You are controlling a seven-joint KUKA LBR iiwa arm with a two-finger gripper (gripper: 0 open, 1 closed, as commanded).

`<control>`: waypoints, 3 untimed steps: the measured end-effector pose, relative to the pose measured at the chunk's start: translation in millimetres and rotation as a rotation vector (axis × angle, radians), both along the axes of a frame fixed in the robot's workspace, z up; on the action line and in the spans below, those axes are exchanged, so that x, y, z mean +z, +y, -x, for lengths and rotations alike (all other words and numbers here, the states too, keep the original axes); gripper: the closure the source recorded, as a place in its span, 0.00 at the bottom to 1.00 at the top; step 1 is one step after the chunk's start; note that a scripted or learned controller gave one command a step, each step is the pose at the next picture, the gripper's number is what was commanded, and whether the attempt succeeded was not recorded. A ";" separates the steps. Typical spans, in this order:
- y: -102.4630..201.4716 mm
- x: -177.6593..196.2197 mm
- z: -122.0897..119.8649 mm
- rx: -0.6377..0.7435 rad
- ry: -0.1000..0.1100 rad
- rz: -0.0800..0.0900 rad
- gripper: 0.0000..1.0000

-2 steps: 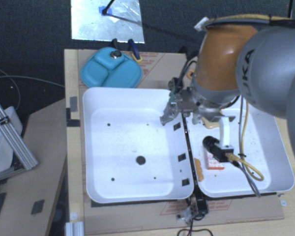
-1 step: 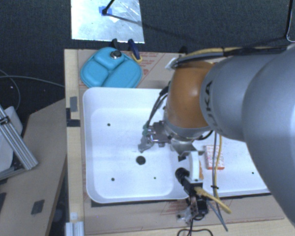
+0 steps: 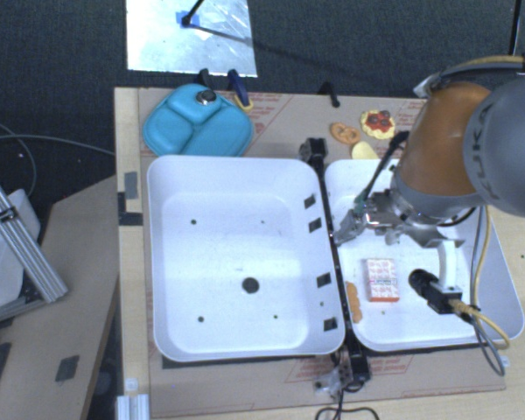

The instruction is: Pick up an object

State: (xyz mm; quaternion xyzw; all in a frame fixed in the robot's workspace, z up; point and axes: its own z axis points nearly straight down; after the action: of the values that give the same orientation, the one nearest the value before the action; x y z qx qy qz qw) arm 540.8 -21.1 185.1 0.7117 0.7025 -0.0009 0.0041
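Note:
A small red-and-white box (image 3: 381, 280) lies flat in the right bin (image 3: 499, 300), near its middle. A thin orange-brown piece (image 3: 353, 302) rests against that bin's left wall. The grey arm with its orange band (image 3: 446, 143) hangs over the right bin's back half. My gripper (image 3: 360, 220) points down and left, toward the divider, just above and left of the box. Nothing can be seen held in it.
The left bin (image 3: 171, 234) has only small dark holes in its floor. A blue lidded container (image 3: 198, 122) sits behind it. Small toy foods (image 3: 378, 122) lie on the bench behind the right bin. A black part with a yellow cable (image 3: 434, 292) hangs beside the box.

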 end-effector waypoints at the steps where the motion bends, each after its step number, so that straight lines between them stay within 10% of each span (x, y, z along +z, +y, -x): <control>1: 10.9 10.4 -0.1 0.014 -0.001 -0.007 1.00; 2: 50.1 -1.7 56.5 0.019 0.008 -0.010 1.00; 3: 156.9 65.1 28.2 0.028 -0.005 -0.012 1.00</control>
State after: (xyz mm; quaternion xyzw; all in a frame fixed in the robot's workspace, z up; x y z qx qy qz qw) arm 512.6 135.9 250.2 0.7018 0.7123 0.0054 0.0016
